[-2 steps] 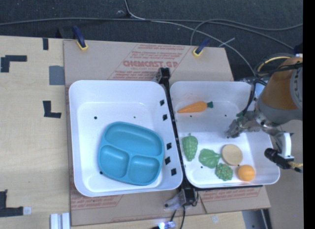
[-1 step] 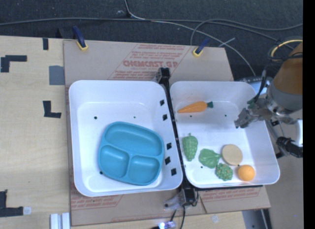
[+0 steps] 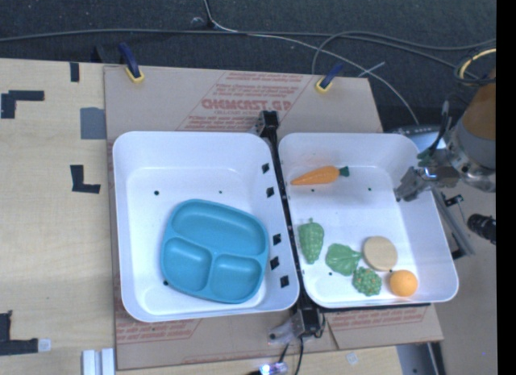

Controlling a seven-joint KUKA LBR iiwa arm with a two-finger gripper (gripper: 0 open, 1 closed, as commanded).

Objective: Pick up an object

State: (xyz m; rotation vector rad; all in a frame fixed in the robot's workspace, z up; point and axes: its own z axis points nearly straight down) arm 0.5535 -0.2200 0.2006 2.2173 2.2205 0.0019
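Fingers [image 3: 413, 181] hover at right bin's [image 3: 435, 228] rim, gap unclear.

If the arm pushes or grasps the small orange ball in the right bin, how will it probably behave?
The orange ball looks round and smooth, so it would probably roll when pushed. It lies near the right bin's front corner, beside a green piece, which may stop it. It looks like a toy, so likely light.
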